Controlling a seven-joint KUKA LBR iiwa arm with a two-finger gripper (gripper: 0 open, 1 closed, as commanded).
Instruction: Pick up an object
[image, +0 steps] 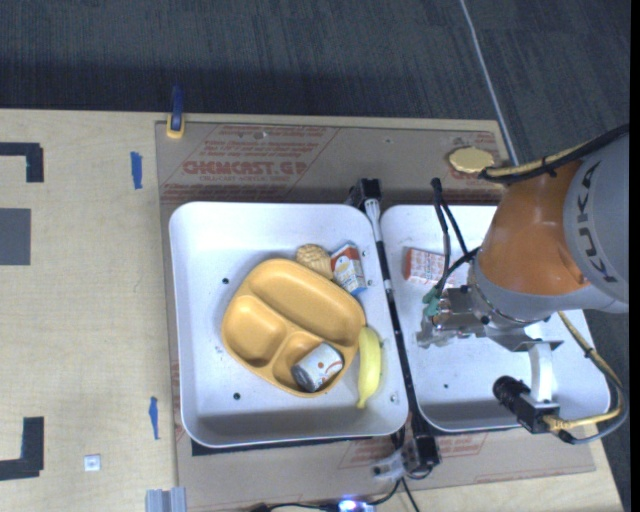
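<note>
Bench (80, 330): light wood surface, with blue tape marks and dark squares on its left part; a brown cardboard sheet (260, 160) with red print lies under the two bins.
Left bin (195, 300): shallow and white, it holds most of the objects.
Yellow tray (285, 315): a divided plate with three compartments, it lies tilted in the middle of the left bin.
Can (318, 368): small, with a white and red label, lying on its side in the lower right compartment of the yellow tray.
Banana (369, 366): it lies just beside the right edge of the yellow tray, close to the right wall of the left bin, pointing up and down in the view.
Cookie (312, 257): a round, light brown piece at the upper edge of the yellow tray, touching it or nearly so.
Small carton (346, 268): red and white, just to the right of the cookie, between the tray and the bin wall.
Right bin (470, 405): shallow and white, partly covered by the arm.
Red packet (424, 264): a small red and white box in the upper left part of the right bin, apart from the other objects.
Arm (545, 245): grey with an orange band, it reaches from the right over the right bin.
Gripper (448, 318): it is over the left middle of the right bin, below the red packet and not touching it; I cannot tell if it is wide or narrow, and no object is visible in it.
</note>
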